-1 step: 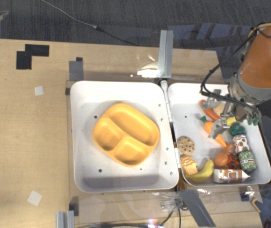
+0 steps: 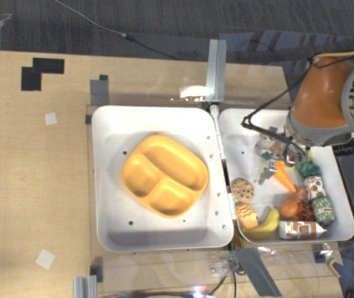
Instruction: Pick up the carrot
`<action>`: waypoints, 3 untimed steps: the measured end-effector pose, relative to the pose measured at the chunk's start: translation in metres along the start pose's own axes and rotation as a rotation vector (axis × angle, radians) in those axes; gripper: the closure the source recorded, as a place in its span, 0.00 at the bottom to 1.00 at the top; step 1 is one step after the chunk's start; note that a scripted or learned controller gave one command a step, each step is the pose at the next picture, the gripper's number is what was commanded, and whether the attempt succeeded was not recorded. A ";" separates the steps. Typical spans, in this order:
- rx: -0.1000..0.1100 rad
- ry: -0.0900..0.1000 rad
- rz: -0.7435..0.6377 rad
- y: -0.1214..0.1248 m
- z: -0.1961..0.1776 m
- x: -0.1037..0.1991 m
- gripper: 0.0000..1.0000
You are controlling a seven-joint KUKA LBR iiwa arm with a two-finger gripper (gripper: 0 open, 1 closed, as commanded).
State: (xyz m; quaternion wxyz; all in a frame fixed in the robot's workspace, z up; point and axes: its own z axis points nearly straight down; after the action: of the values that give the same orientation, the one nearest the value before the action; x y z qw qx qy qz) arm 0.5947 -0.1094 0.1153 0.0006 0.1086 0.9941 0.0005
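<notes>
The carrot (image 2: 284, 177), orange with a green leafy top (image 2: 309, 168), lies slanted in the right bin (image 2: 246, 129), toward its right side. My gripper (image 2: 266, 161) hangs low over that bin, just left of the carrot's upper end. It is open, with one finger (image 2: 265, 146) toward the back and the other (image 2: 265, 175) toward the front. I see nothing between them, and the carrot rests on the bin floor beside the gripper. The grey arm with its orange band (image 2: 322, 98) comes in from the right above it.
Around the carrot lie a round cookie (image 2: 243, 190), a waffle piece (image 2: 247, 215), a banana (image 2: 265, 225), a small carton (image 2: 300, 230), a can (image 2: 320, 202) and a reddish item (image 2: 293, 208). The left bin (image 2: 108, 166) holds a yellow divided plate (image 2: 164, 174).
</notes>
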 end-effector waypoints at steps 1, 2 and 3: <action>0.002 -0.030 -0.027 0.009 0.018 0.023 0.00; 0.000 -0.036 -0.033 0.011 0.005 0.020 1.00; -0.004 -0.016 0.046 0.072 -0.076 -0.047 1.00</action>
State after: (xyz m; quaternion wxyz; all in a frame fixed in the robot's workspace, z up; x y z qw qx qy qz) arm 0.6560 -0.0491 0.1911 0.0089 0.1316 0.9913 0.0018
